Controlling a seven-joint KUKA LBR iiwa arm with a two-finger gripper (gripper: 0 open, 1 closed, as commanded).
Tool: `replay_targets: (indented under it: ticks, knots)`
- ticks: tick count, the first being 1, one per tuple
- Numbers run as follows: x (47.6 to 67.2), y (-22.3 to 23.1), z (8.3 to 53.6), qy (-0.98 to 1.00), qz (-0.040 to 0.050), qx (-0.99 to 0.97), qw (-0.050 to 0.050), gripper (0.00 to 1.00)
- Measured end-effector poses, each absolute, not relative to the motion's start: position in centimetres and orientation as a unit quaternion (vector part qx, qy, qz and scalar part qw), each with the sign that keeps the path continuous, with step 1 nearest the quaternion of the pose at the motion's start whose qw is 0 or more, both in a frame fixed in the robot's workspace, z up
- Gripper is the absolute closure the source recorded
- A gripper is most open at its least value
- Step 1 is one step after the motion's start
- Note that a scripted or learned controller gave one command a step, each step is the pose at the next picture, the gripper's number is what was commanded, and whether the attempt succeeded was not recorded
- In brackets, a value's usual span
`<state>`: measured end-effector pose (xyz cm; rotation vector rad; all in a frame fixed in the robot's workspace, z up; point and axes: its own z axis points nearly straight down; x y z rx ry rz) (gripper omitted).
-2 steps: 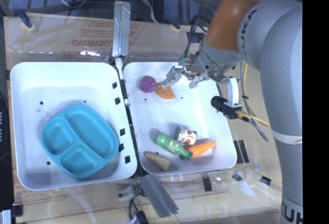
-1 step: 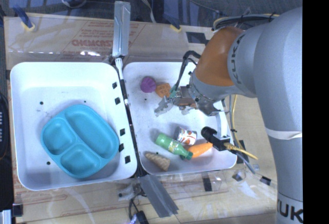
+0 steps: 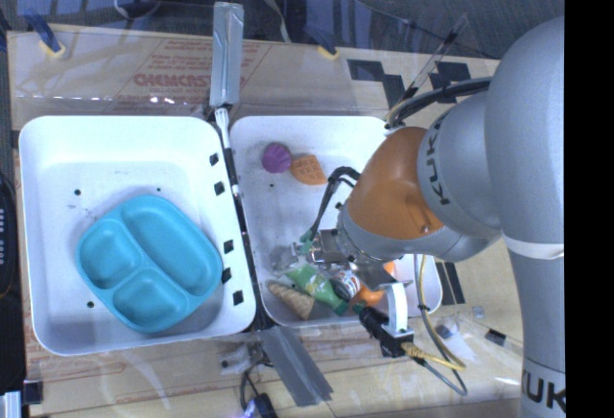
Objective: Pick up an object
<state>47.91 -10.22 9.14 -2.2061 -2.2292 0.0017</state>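
The arm (image 3: 480,167) is reaching in from the right, its grey bulk and orange band covering much of the right bin (image 3: 288,133). The left bin (image 3: 58,148) is sitting beside it, the two touching along their shared edge. A blue tray (image 3: 149,261) with three compartments is lying tilted in the left bin, toward its near edge. The gripper (image 3: 321,263) is hanging low over the right bin's near edge, just above a clutter of small things; whether it is gripping anything cannot be told. Under it a green bottle (image 3: 317,282) is lying on its side, with a cone (image 3: 291,298) touching it at the near rim. An orange piece (image 3: 308,170) and a purple ball (image 3: 276,157) are resting side by side near the right bin's far edge, well apart from the gripper.
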Motion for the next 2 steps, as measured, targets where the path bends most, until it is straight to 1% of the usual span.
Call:
replay_targets:
  ticks: [1, 2]
  knots:
    - [48.2, -10.3, 10.2, -0.713, -0.0011, -0.701, 0.0, 1.0]
    - [52.4, -5.4, 22.0, -0.711, -0.0025, -0.703, -0.002, 1.0]
